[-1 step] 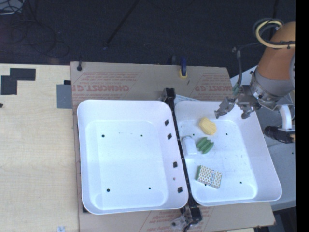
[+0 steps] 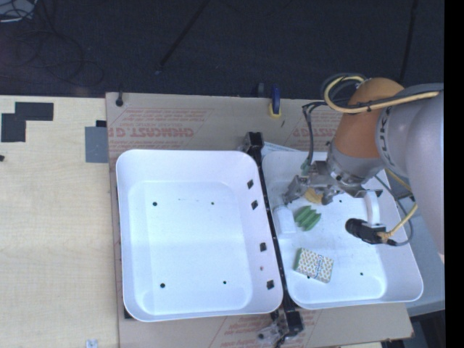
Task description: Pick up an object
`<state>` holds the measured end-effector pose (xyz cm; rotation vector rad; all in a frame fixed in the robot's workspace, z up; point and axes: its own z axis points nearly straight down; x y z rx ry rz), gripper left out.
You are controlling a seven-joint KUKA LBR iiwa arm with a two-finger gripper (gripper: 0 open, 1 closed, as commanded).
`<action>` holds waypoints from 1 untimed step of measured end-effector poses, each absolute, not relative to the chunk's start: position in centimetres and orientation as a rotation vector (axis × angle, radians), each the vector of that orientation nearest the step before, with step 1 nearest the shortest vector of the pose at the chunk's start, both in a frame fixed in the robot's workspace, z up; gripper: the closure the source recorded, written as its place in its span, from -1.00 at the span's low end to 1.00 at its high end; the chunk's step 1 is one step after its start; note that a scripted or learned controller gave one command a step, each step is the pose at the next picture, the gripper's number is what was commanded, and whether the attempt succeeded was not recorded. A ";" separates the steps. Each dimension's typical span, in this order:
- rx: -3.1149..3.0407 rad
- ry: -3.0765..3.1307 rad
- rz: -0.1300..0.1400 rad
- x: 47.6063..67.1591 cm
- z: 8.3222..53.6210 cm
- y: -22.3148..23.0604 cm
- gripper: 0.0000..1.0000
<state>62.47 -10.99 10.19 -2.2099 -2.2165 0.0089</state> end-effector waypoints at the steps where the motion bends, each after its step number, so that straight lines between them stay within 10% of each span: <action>1: -2.219 -2.218 0.004 62.7 11.9 -11.3 1.00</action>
